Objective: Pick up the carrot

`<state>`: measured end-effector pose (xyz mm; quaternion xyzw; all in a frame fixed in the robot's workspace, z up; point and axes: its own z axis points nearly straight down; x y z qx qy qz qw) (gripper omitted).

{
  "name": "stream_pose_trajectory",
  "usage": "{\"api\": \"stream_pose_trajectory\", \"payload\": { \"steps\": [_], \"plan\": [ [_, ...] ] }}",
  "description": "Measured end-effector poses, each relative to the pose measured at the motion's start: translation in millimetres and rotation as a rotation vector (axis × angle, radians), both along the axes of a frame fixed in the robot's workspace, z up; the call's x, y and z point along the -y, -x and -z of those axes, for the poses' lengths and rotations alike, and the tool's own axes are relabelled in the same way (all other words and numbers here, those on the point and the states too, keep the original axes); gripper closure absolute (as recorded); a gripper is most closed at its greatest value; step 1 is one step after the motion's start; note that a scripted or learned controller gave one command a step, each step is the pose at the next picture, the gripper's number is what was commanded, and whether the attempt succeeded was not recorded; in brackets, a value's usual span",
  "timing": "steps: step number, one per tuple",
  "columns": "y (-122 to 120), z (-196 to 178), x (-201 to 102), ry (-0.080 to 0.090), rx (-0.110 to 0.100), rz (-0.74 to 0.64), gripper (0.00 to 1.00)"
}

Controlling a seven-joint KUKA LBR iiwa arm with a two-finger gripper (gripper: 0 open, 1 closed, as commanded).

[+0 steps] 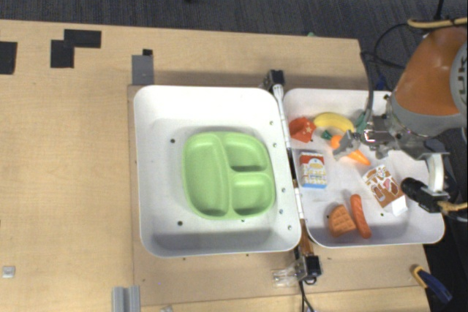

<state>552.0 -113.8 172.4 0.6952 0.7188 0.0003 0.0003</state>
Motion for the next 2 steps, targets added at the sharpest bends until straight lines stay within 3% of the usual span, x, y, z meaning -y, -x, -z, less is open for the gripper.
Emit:
{"api": "stream_pose_trajectory", "payload": {
  "steps": [1, 2],
  "plan": [
    [-25.2, 62.0, 41.0, 0.0, 0.017, 0.692, 0.0],
    [-61.3, 86.4, 11.8, -0.001, 0.004, 0.475, 0.0]
  ]
}}
